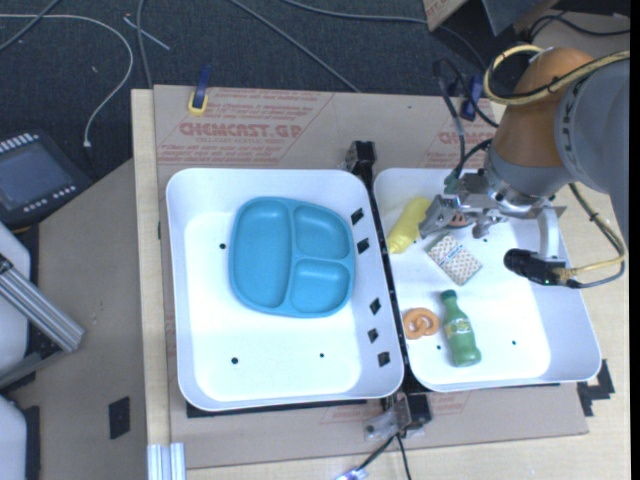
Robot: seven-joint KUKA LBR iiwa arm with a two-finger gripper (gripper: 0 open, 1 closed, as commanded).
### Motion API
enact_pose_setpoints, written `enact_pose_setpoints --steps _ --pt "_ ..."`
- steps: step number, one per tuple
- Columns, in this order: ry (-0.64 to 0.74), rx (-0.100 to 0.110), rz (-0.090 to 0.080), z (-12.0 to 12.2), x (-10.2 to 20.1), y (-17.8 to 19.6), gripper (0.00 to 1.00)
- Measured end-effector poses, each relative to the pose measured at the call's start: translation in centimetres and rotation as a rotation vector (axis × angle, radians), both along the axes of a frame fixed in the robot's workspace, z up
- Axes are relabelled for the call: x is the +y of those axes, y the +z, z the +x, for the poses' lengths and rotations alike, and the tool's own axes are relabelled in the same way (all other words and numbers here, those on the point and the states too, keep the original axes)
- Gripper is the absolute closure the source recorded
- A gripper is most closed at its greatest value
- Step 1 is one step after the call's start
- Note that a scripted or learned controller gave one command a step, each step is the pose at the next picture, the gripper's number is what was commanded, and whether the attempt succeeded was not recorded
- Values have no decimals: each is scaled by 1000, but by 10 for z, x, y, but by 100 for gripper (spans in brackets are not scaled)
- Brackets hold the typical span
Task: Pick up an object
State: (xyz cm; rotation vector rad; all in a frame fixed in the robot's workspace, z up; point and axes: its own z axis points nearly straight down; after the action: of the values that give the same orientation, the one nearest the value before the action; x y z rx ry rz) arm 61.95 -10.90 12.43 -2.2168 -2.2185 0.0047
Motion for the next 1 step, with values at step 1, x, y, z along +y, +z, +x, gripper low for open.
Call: enact_pose_setpoints --steps 1 --pt "-3 9 -8 -3 -5 -41 0"
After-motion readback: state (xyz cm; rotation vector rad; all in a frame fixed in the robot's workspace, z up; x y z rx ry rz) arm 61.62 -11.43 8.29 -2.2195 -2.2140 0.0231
